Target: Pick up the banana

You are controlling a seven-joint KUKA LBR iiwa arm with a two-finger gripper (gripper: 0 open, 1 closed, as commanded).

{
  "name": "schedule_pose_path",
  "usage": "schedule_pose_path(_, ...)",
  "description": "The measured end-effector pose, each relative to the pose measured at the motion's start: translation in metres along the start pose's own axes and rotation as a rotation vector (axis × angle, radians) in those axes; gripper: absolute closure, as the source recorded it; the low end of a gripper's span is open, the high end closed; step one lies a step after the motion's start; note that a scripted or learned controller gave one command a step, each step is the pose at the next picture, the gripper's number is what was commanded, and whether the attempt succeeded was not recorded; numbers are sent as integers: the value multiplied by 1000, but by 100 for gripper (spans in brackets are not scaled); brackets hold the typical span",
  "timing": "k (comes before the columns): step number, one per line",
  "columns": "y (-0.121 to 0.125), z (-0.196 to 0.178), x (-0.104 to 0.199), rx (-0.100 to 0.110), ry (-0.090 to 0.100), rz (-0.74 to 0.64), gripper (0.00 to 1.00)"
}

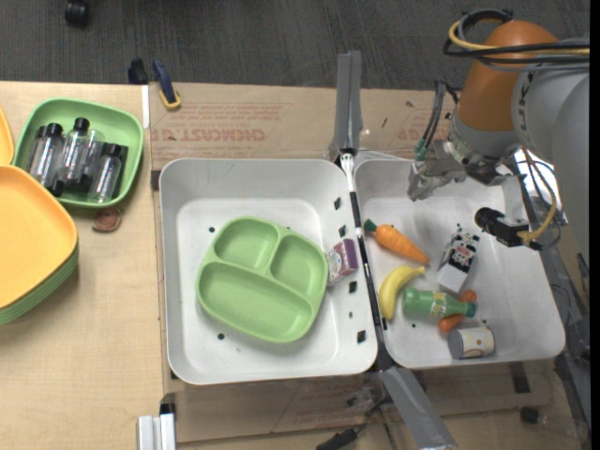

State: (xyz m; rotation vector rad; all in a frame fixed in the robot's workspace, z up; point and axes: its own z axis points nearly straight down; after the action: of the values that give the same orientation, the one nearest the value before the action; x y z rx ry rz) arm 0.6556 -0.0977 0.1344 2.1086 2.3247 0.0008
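A yellow banana (395, 288) lies curved in the right bin (525, 345), near its left wall, just below a toy carrot (398, 241) and touching a green bottle (433, 304). My gripper (424, 182) hangs over the bin's back part, well above and behind the banana, with nothing visibly between its fingers. The grey arm with its orange band comes in from the upper right.
The right bin also holds a black-and-white cow figure (458, 255), a small grey can (471, 341) and an orange piece by the bottle. The left bin (178, 279) holds a green divided plate (262, 278) and a purple packet (343, 259). Bottles in a green tray (127, 129) stand far left.
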Motion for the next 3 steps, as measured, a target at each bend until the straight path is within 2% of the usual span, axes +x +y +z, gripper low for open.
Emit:
schedule_pose_path(1, -1, 31, -35, 3, 0, -24, 100)
schedule_pose_path(2, -2, 41, -46, 3, 1, -63, 100)
schedule_pose_path(3, -3, 36, -70, 0, -1, -94, 100)
